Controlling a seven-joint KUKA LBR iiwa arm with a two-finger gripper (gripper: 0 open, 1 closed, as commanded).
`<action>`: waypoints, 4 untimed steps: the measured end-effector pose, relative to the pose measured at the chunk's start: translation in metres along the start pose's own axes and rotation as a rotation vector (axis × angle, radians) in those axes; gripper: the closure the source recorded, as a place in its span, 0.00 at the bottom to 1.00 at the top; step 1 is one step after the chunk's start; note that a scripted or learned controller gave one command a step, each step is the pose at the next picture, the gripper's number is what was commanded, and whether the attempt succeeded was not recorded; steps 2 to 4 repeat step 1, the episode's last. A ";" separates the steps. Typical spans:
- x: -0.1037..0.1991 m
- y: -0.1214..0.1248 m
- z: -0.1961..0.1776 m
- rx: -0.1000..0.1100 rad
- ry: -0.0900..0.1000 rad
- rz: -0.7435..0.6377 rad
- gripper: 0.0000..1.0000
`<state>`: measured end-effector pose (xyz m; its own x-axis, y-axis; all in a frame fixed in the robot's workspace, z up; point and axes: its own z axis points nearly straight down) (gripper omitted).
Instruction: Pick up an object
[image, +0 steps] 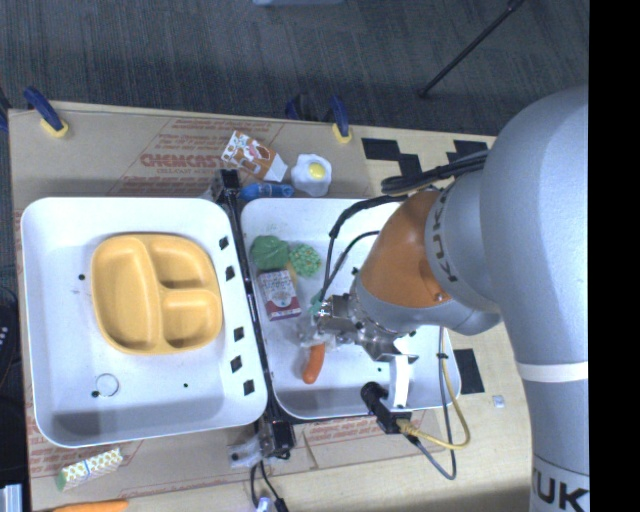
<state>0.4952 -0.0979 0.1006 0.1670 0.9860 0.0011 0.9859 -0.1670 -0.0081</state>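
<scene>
Two white bins sit side by side on the cardboard-covered bench, and the gripper (322, 330) hangs low in the right bin (345, 405), whether clenched or released I cannot tell. Just at its 6 o'clock lies an orange carrot (313, 365); descend squarely over its middle, well off the red packet (279, 294) at 10 o'clock

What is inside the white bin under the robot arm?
In the right bin you can see a carrot, a small red packet and green toys. The arm covers the rest.
</scene>
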 end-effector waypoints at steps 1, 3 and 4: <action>0.045 -0.027 -0.091 -0.004 0.000 -0.102 1.00; 0.045 -0.027 -0.091 -0.004 0.000 -0.102 1.00; 0.045 -0.027 -0.091 -0.004 0.000 -0.102 1.00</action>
